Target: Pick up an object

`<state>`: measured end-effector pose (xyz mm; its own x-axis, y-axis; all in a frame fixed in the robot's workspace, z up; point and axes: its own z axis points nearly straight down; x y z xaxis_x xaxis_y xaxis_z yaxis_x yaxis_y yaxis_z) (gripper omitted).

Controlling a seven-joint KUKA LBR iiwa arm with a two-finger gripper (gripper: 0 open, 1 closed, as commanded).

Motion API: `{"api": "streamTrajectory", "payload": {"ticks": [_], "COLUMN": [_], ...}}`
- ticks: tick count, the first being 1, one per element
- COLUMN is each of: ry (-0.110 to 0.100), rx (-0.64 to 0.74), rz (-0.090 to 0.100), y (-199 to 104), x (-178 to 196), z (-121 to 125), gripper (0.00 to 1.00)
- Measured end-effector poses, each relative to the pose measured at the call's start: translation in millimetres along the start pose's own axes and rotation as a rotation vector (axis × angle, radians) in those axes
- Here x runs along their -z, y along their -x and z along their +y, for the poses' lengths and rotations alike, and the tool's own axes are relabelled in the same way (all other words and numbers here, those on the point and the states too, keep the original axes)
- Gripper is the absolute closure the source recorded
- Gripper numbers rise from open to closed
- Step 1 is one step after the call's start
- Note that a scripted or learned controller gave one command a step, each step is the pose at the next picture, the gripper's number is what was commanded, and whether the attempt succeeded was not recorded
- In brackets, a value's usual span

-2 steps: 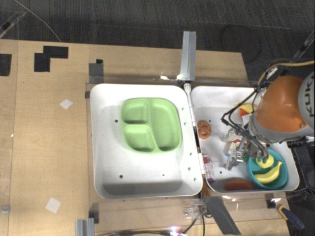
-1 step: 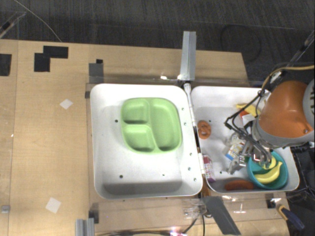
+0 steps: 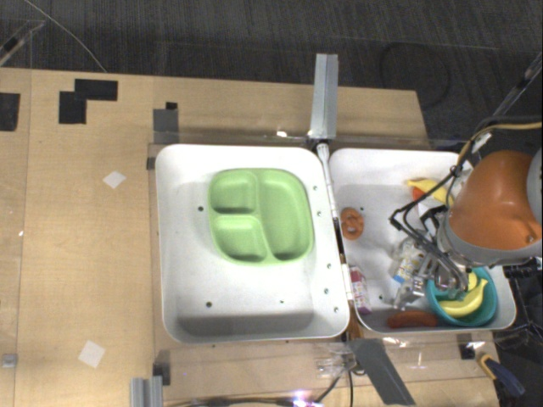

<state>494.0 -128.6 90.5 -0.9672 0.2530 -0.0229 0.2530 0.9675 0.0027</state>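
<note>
In the left bin [image 3: 178, 227] lies a green divided plate [image 3: 258, 214] with three compartments. The right bin [image 3: 373, 172] holds a small brown ring-shaped item [image 3: 351, 223], a yellow and orange piece [image 3: 422, 186] at the back, a pink-red item [image 3: 358, 285] by the left wall, a red-brown sausage shape [image 3: 413, 318] at the front and a teal bowl [image 3: 475, 305] with a yellow banana-like piece [image 3: 469, 302] in it. My gripper [image 3: 412, 283] hangs low in the right bin, just left of the teal bowl and above the red-brown sausage shape.
A metal divider post [image 3: 324, 100] stands behind the seam between the bins. Cables [image 3: 416, 219] loop off the wrist over the right bin. The wooden bench [image 3: 76, 253] stretches out to the left.
</note>
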Motion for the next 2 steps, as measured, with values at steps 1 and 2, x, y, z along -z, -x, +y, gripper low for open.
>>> {"api": "streamTrajectory", "payload": {"ticks": [1,2], "ry": [-0.002,-0.002], "rx": [0.082,-0.076], "rz": [0.012,0.009], "y": [99.9,83.5], "x": [-4.5,-3.6], "z": [-26.9,-3.5], "gripper": [0.0,0.0]}}
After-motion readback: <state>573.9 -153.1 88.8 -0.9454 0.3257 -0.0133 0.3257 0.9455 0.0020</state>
